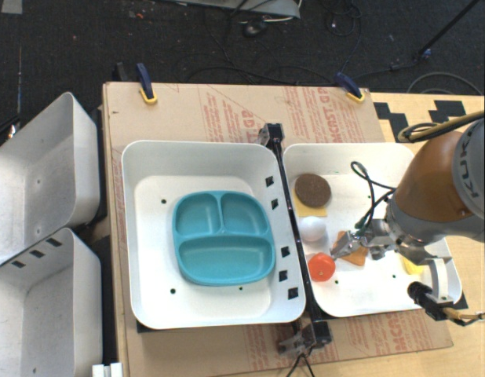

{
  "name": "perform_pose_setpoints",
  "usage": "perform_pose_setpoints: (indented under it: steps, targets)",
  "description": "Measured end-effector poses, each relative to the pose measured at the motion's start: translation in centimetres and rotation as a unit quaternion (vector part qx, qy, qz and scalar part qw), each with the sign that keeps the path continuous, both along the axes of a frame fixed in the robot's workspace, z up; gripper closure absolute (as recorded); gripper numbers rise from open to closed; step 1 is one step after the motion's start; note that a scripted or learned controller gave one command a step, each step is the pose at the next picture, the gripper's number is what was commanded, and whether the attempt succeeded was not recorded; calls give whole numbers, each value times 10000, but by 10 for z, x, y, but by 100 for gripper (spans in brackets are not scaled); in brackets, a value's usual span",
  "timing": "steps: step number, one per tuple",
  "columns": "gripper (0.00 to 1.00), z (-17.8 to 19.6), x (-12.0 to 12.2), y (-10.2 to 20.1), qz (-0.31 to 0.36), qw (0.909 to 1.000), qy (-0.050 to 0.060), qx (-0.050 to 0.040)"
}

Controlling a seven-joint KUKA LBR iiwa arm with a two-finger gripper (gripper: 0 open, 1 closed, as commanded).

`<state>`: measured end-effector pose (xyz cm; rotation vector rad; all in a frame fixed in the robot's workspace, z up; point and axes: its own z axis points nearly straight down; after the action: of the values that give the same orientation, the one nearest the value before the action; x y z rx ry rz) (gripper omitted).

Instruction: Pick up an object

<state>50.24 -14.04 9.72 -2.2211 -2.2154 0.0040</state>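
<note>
Dark carpeted floor with cables behind worktop (pixel 195 104); its brown board bears red print, partly legible "FRAGILE", mirrored. Left bin (pixel 140 210): teal divided tray (pixel 224 238). Right bin (pixel 360 301): brown disc (pixel 312 188), white ball (pixel 312 229), orange cap (pixel 322 268), orange piece (pixel 356 258) beside claw (pixel 351 243). Claw low over right bin; finger state: cannot tell.

floor (pixel 62 38): dark carpet | cables (pixel 337 18) | bench (pixel 227 112): brown board
</note>
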Motion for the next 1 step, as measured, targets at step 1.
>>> perform_pose_setpoints:
  steps: [1]
  targets:
    - [100, 13, 1, 0, -4, 10000, -25, -4]
